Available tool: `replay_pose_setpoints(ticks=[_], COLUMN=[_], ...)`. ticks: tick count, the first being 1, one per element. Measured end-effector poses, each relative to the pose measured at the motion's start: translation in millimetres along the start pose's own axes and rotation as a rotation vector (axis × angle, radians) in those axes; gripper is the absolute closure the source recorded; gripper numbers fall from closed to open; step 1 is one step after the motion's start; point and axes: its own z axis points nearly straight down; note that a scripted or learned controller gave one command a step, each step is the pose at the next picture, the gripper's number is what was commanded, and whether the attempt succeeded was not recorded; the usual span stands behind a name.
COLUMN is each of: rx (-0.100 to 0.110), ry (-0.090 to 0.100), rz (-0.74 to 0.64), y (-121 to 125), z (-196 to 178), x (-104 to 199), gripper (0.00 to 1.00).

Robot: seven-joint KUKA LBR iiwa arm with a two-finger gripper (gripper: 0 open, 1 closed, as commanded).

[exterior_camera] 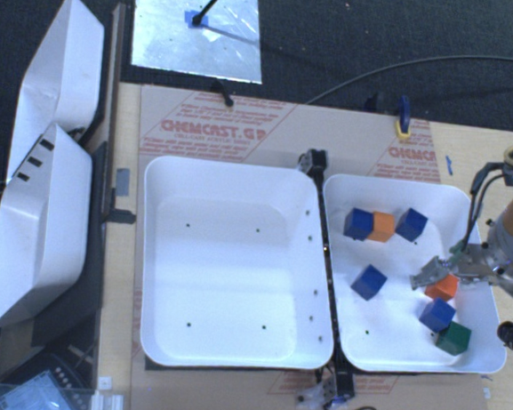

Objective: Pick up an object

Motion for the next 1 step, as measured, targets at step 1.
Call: replay_pose_setpoints(ticks=[1], rx=[-0.003], ry=[-0.001], rz=[0.0], y=[-5.5], z=[55.8], x=[5.8], gripper=[0.0])
